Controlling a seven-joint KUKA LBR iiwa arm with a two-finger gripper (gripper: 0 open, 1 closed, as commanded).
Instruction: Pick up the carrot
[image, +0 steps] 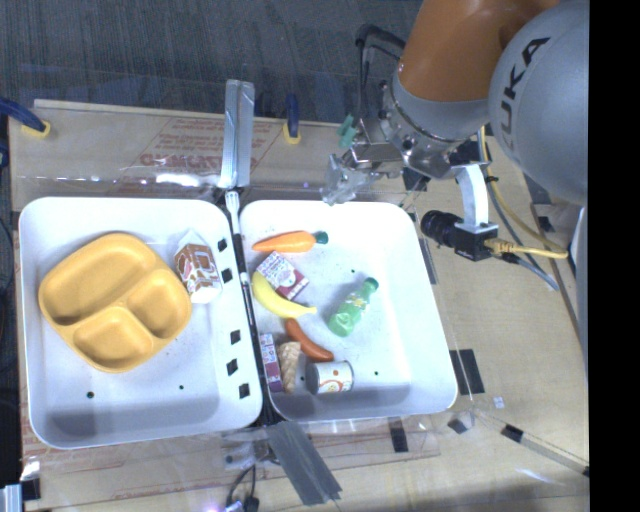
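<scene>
- Plainly, the carrot (284, 241) lies untouched at about eleven o'clock in the right bin (425, 330), green tip toward three o'clock.
- Just beside it at six o'clock sits one snack packet (282, 275), then one banana (276, 300), one green bottle (351, 307), one sausage (308, 341), one can (331, 377).
- One gripper (340, 183) hangs over the bin's twelve o'clock rim; whether it is parted cannot be told.
- Judged step: approach; next it must shift toward nine o'clock and descend.
- One yellow tray (112, 298) fills the left bin (50, 400), one of two bins.

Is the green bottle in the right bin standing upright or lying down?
Lying down. The green bottle rests on its side on the right bin floor, cap pointing up-right in the picture.
</scene>
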